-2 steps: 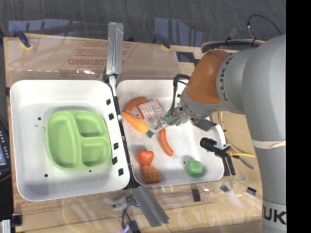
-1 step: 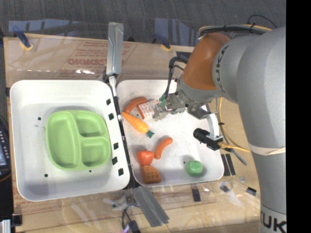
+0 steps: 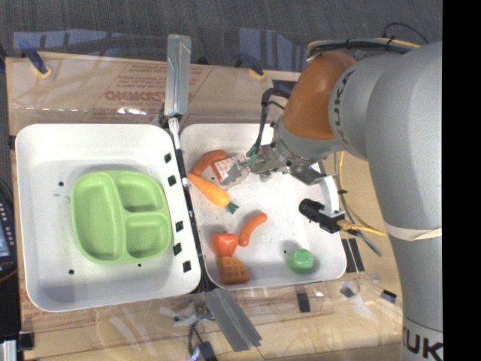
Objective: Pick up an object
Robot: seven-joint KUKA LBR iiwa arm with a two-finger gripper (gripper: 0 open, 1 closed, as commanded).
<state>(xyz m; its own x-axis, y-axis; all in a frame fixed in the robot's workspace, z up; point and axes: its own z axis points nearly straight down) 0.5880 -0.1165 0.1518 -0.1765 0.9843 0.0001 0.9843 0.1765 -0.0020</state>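
My gripper (image 3: 239, 169) hangs low over the back of the right bin (image 3: 331, 265). Its tip touches or nearly touches an orange-red rounded item with a white patch (image 3: 213, 162). Just in front of that lies an orange carrot (image 3: 210, 190) with a green stub, pointing towards the bin's left wall. Further forward are a small orange sausage (image 3: 252, 227), a red tomato (image 3: 224, 243), a brown waffle piece (image 3: 233, 270) and a green round fruit (image 3: 301, 259). The wrist hides part of the bin's back right.
The left bin (image 3: 37, 277) holds a light green divided plate (image 3: 120, 216). A grey metal divider (image 3: 177, 81) runs between the bins. The bulky grey arm (image 3: 391, 126) covers the right side, with a black cable fitting (image 3: 319, 214) over the right bin's edge.
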